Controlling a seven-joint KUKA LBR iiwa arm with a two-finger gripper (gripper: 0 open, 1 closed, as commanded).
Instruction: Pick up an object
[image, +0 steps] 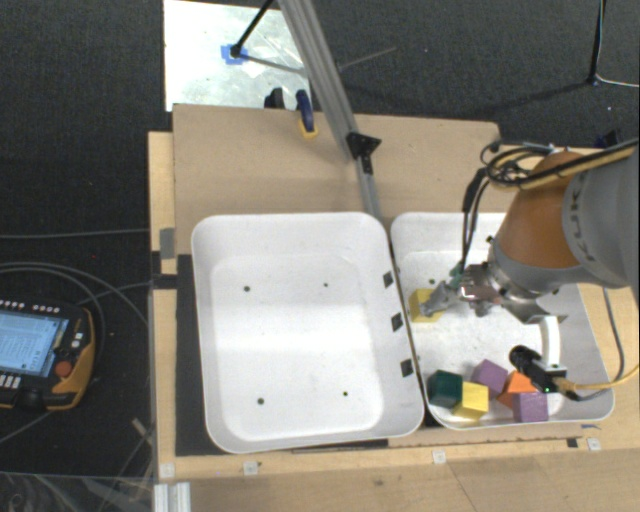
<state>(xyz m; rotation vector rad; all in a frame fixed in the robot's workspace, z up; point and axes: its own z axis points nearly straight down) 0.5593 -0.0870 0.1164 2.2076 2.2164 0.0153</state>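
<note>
Gripping yellow block (421, 302), hand (436, 303).

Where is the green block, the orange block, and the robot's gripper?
green block (443, 386): camera view, on its top face.
orange block (519, 384): camera view, on its visible top.
gripper (436, 302): camera view, midway between its fingertips, by a yellow block (421, 302).

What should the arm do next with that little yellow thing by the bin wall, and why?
Probably lift straight up a little. The gripper sits right at the yellow block against the right bin's left wall, and a small raise would show whether the block comes along; the grip itself is not clear.
</note>
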